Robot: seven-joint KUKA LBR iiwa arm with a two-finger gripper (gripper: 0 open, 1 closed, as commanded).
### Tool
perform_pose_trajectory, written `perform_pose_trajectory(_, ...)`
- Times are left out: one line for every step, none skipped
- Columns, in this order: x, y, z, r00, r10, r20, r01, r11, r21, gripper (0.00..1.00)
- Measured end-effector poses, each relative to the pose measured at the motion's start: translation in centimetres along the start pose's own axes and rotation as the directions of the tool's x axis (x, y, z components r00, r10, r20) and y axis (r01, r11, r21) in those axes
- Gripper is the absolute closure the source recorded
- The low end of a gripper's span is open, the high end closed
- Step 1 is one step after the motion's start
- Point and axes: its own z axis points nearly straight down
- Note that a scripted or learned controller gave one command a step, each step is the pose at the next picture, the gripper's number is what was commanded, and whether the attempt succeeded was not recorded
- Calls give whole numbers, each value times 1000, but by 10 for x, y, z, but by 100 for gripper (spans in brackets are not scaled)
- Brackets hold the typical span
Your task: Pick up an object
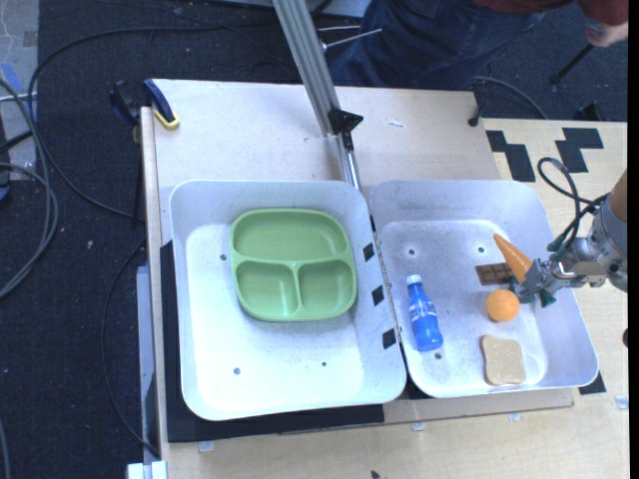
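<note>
In the right bin [439,208] lie a blue bottle [422,313], an orange ball [502,306], a tan slice of bread [503,358], an orange carrot [513,254] and a small brown bar [491,274]. My gripper [536,285] hangs at the bin's right side, just right of the orange ball and below the carrot's lower end. Its dark green-tipped fingers point left toward the ball. Nothing shows between them.
The left bin [200,367] holds a green divided plate [295,264]. A slanted metal pole [312,58] rises from the bench behind the bins. Cables loop by the arm at the right edge.
</note>
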Motion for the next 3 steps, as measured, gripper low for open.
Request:
perform_pose_trajectory(48,9,-2,1000,-5,-3,5,1000,3,100)
perform_pose_trajectory(99,16,-8,1000,-5,-4,5,1000,3,100)
perform_pose_trajectory(151,11,5,1000,-4,-3,4,1000,6,100)
